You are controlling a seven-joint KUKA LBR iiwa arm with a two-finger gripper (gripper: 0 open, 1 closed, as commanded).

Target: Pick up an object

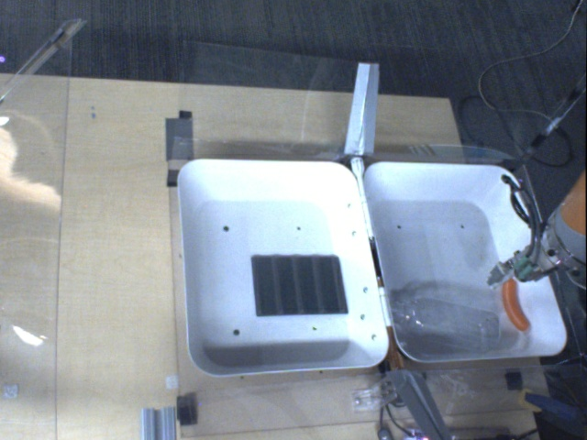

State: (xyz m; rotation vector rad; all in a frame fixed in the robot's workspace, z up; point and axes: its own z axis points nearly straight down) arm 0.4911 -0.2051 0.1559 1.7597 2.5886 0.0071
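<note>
Over the right bin (431,191), seen from the one camera above the bench, the gripper (515,270) hangs close to that bin's right wall, reaching in from the arm's side; how far its fingers stand apart cannot be told, since the tip is small and blurred, and nothing can be seen held between them. Just below the gripper, toward the bin's near right corner, lies an orange object (517,308), long and narrow like a carrot, resting against the foot of the wall where the floor curves up. That spot probably explains the arm's posture: the gripper would need to come down very near the wall to reach it. Beside the orange object, toward the bin's middle along the near wall, a clear plastic bottle (443,315) lies on its side, hard to make out against the white floor. Across the divider from the right bin, the left bin (220,200) carries a dark ribbed block (299,284) lying flat on its floor, well apart from the gripper, so it seems no target for this try
</note>
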